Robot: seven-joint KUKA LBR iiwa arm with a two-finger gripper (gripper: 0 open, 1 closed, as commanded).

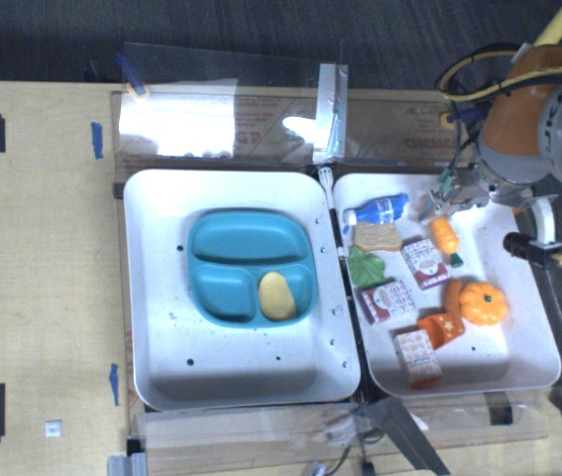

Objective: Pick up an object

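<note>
My gripper [446,194] hangs over the back of the right bin [538,350], just behind a small orange carrot [444,236] and to the right of a blue bottle [378,209]. I see nothing held in it. Around it in that bin lie a tan cracker [377,237], a green leaf [365,267], an orange pumpkin [483,303], an orange-red piece [442,328] and three red-and-white packets [423,262] [389,301] [417,354].
The left bin [152,296] holds a blue divided tray [226,266] with a yellow oval object [277,295] in its lower right compartment. A clear plastic wall [211,117] stands behind the bins. The arm's orange band [523,117] and cables sit at the upper right.
</note>
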